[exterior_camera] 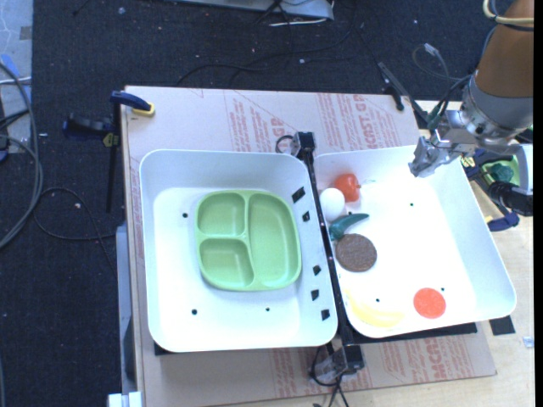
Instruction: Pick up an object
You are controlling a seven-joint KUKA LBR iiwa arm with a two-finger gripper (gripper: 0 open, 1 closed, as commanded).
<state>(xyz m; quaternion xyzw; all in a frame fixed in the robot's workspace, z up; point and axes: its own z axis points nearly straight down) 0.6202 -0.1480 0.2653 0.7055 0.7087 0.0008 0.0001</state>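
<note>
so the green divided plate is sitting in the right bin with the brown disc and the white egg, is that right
Not quite. The camera view shows the green divided plate alone in the left bin. The brown disc and the white egg do lie in the right bin, close to the divider between the bins.
</note>
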